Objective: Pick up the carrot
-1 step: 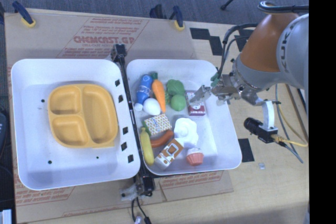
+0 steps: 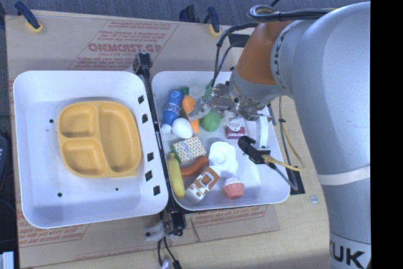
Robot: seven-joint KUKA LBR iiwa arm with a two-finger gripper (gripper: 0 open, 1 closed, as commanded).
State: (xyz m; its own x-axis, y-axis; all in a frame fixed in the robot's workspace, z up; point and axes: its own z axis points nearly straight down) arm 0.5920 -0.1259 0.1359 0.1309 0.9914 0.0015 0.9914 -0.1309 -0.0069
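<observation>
The carrot (image 2: 188,104) is a small orange piece with a green top, lying near the back left of the right bin (image 2: 275,193). It rests between a blue bottle (image 2: 172,106) and a green round fruit (image 2: 211,121). My gripper (image 2: 210,106) hangs low over the bin just right of the carrot, above the green fruit. The wrist with its orange band (image 2: 259,60) hides the back right of the bin.
Crowding the right bin are a white egg (image 2: 182,128), patterned box (image 2: 189,149), white bottle (image 2: 223,158), sausage (image 2: 194,166), banana (image 2: 175,177), carton (image 2: 203,184), cupcake (image 2: 233,187) and a red-and-white pack (image 2: 236,129). The left bin (image 2: 31,198) holds a yellow divided plate (image 2: 99,137).
</observation>
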